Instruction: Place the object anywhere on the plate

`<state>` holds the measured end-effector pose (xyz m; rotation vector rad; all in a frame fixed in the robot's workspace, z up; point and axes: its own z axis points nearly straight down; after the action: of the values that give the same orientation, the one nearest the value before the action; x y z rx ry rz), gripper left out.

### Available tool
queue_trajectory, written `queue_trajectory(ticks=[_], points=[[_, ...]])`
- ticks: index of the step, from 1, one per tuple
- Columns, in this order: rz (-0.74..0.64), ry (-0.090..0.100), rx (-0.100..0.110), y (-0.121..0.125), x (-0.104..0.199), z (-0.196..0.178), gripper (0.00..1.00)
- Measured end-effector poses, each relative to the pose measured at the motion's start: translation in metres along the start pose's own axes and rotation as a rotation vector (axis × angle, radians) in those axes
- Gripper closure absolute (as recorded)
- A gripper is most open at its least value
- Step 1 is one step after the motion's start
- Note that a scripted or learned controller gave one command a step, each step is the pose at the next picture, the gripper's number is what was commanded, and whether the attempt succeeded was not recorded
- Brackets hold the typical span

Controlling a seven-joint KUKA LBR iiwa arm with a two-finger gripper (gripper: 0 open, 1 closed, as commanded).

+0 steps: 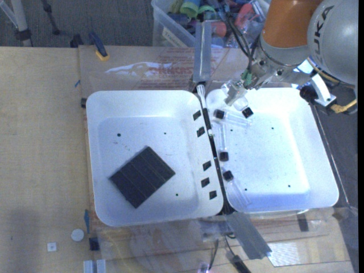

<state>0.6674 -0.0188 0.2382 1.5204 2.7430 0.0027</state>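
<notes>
Behind the bench, a clear tub (pixel 196 10) of coloured toys sits near the arm (pixel 318 21). Over the right bin's (pixel 296 169) near-left corner hangs the gripper (pixel 233 104), fingers spread, nothing between them. Flat, dark, square and turned diamond-wise, the plate (pixel 142 176) lies in the left bin (pixel 108 115).

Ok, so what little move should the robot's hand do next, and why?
Probably a small dip down into the right bin, I'd guess. The hand hovers at that bin's far corner, close to the divider, and I can't make out anything gripped in it. The dark plate lies over in the left bin, so crossing to it makes sense only after a grab.
</notes>
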Motion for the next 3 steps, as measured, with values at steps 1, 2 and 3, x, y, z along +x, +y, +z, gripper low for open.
queue_trajectory(ticks=[1,2,3], points=[[-0.700,0.000,-0.004,0.025,0.039,-0.055,1.00],[-0.900,0.000,-0.004,0.045,0.099,-0.142,1.00],[-1.304,-0.003,-0.006,0.049,0.099,-0.182,1.00]])
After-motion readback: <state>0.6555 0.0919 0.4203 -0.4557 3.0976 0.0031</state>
